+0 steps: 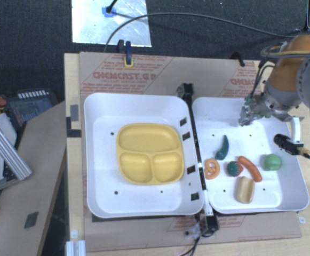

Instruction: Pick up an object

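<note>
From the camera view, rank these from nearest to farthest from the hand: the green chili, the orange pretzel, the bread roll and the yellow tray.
The hand is at the back of the right bin.
1. Green chili, just in front of it, toward the divider.
2. Orange pretzel, farther forward by the divider.
3. Bread roll, at the bin's front.
4. Yellow tray, across in the left bin.

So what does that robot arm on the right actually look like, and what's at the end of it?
The arm is smooth, rounded and grey, with an orange band above the wrist. It ends in a small hand of dull grey metal, much thinner than the arm itself. Thin dark cables loop along the wrist down towards the hand.
</note>
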### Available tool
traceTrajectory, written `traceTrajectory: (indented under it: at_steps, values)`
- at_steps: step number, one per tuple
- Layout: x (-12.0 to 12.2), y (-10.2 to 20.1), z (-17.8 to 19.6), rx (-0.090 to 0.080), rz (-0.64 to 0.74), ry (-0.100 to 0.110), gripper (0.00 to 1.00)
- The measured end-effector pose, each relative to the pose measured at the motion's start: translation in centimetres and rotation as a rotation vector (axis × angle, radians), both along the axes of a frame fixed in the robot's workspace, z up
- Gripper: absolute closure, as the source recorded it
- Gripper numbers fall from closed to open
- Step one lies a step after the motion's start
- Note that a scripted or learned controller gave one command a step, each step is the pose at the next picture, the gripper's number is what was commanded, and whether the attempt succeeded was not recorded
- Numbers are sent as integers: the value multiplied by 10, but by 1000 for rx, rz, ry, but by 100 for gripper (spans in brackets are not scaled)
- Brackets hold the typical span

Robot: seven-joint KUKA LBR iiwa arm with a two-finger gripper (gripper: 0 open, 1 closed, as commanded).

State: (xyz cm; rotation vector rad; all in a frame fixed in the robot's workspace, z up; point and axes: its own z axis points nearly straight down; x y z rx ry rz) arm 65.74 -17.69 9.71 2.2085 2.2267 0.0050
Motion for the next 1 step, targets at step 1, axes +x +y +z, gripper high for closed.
traceTrajectory:
  at_steps: [1]
  values:
    - [8, -4, 48, 0, -3, -2, 100]
